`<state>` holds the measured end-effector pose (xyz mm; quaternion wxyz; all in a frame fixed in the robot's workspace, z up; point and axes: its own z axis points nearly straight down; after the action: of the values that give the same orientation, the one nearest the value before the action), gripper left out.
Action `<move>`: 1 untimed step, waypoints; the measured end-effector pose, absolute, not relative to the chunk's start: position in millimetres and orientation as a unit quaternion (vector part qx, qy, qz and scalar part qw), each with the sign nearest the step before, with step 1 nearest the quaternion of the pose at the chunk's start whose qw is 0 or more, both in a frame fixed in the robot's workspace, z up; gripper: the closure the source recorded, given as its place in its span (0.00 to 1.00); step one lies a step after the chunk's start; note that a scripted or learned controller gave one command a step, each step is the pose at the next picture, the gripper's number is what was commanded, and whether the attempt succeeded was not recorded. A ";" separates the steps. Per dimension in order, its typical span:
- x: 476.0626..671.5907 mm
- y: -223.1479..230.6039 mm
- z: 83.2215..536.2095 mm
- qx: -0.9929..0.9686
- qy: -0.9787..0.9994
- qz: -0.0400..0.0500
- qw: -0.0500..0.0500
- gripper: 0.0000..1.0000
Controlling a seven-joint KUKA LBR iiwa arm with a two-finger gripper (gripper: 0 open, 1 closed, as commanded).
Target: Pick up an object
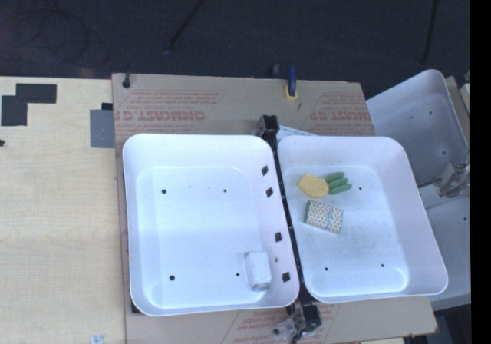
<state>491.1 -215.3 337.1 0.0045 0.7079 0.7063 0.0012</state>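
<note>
Right bin (418, 204): yellow-green toy (322, 183) & patterned packet (324, 216) touching, near the divider, lots of room toward far edge. Left bin (138, 204): white block (258, 269) by its lower-right corner. Gripper: can't tell.

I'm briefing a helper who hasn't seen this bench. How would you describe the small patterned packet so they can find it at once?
Start with the right white bin, the one holding several small things. In its left part, near the divider, the patterned packet lies flat, just below a yellow piece and a green piece. It alone is rectangular, pale and speckled with a green edge, while its neighbours are rounded and plain-coloured.
</note>
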 end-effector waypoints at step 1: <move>556.9 -158.8 310.2 0.705 0.710 0.000 -0.001 1.00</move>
<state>556.9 -158.8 310.2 -0.0013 0.7046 0.7097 0.0003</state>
